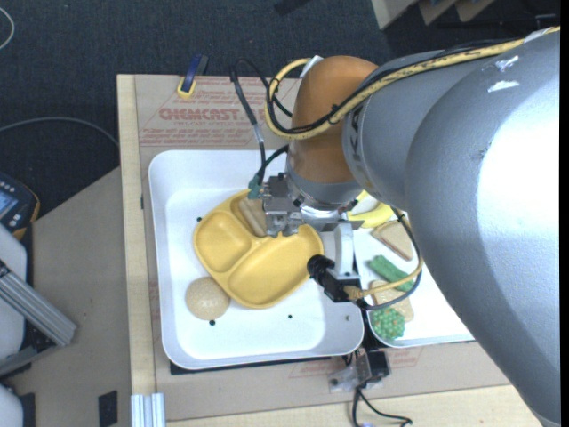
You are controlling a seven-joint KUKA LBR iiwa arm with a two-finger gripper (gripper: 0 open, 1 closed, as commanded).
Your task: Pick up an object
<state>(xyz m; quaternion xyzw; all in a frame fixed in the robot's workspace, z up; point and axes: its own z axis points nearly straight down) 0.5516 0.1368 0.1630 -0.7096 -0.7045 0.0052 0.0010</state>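
the arm [462, 176] comes in from the right, its orange band [324, 114] over the far edge of the left bin [169, 238]. the gripper [277, 216] points down inside that bin, right at the far right rim of a yellow divided dish [244, 261]. from this slant i cannot tell whether it is open or closed, nor whether it has hold of the rim. the dish lies in the middle of the left bin, tilted a little, with two hollows showing. just beside its near left corner sits a beige round piece [207, 298] on the bin floor, touching or almost touching the dish. the right bin [436, 336] is mostly covered by the arm. along its left side lie a tan wedge [394, 238], a green strip [388, 269] near it, and a green knobbly lump [388, 323] at the near corner. a yellow scrap [372, 210] peeks out beside the wrist. both bins rest on a pale board with red lettering [191, 114].
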